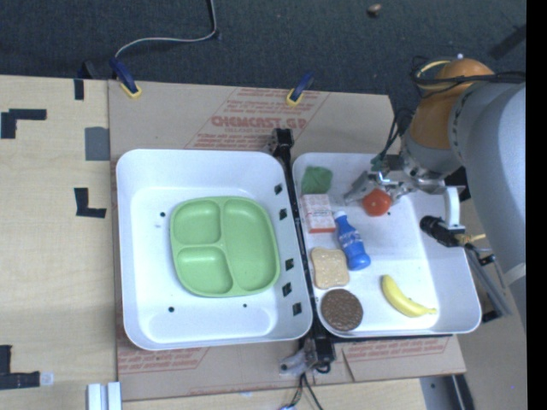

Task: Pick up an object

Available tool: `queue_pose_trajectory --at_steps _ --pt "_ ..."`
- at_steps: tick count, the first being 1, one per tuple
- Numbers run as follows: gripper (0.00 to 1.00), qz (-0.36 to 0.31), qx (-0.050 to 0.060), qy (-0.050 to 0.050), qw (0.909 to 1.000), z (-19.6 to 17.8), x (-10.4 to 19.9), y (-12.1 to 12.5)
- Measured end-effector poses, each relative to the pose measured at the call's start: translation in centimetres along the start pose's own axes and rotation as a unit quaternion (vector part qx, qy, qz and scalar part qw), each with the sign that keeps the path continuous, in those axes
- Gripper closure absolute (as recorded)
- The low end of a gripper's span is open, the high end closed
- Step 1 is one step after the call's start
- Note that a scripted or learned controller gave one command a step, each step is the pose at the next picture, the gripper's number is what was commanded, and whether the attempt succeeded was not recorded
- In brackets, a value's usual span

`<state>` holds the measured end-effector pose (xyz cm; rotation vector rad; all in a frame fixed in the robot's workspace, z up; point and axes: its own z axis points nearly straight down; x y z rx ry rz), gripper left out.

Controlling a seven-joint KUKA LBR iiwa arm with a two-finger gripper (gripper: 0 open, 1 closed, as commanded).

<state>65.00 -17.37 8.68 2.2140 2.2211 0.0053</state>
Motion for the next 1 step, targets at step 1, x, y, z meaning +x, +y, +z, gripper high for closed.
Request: queue_pose_trajectory --at_steps 1 --pt "1.0 0.0 0.001 -0.002 1.0 -1.01 -0.11 -0.02"
